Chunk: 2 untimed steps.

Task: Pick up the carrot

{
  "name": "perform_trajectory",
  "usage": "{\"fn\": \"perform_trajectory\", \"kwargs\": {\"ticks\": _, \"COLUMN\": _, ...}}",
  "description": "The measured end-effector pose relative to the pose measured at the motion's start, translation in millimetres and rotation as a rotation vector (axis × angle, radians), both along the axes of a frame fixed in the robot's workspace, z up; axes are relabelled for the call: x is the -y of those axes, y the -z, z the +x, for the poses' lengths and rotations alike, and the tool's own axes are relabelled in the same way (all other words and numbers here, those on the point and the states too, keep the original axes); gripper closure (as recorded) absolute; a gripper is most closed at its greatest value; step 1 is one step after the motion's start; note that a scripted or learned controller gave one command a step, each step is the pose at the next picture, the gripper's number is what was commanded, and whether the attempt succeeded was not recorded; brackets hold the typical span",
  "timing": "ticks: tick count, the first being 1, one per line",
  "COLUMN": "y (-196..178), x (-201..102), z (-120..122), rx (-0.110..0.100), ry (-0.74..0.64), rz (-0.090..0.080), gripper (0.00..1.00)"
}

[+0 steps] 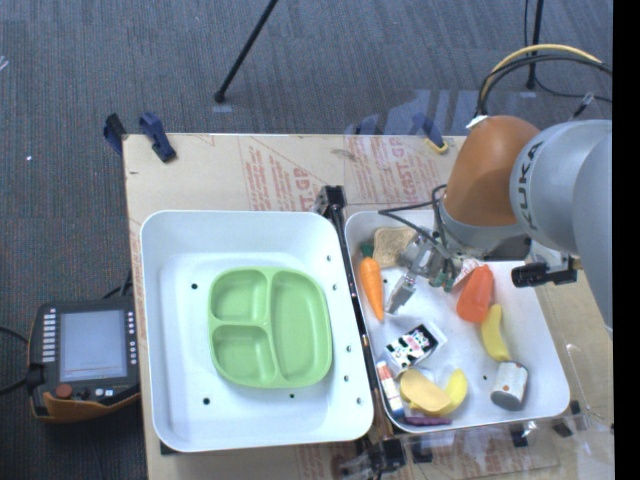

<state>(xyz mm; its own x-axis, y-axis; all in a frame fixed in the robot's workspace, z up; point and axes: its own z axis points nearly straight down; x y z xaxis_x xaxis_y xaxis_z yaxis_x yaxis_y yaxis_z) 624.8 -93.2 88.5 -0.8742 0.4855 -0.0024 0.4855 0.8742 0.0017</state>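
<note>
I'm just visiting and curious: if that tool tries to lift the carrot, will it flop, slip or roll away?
The carrot looks like moulded plastic, so probably stiff and light. Its smooth, tapered body may slip between fingers. Being round, it could roll if nudged, though the bin wall beside it should stop it. The tool hovers close by.

A pale board bench (250, 168) with red print fills mid-frame, and two white bins sit right on it: the left bin (165, 268) lower left of centre, the right bin (540, 353) lower right, edges touching.
</note>
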Motion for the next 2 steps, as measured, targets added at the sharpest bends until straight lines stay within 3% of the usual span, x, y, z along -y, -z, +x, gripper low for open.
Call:
{"fn": "perform_trajectory", "kwargs": {"ticks": 1, "y": 1, "x": -10, "z": -20, "rx": -0.005, "ry": 0.244, "rz": 0.001, "gripper": 0.00}}
{"fn": "perform_trajectory", "kwargs": {"ticks": 2, "y": 1, "x": -10, "z": 6, "rx": -0.002, "ry": 0.218, "rz": 0.000, "gripper": 0.00}}
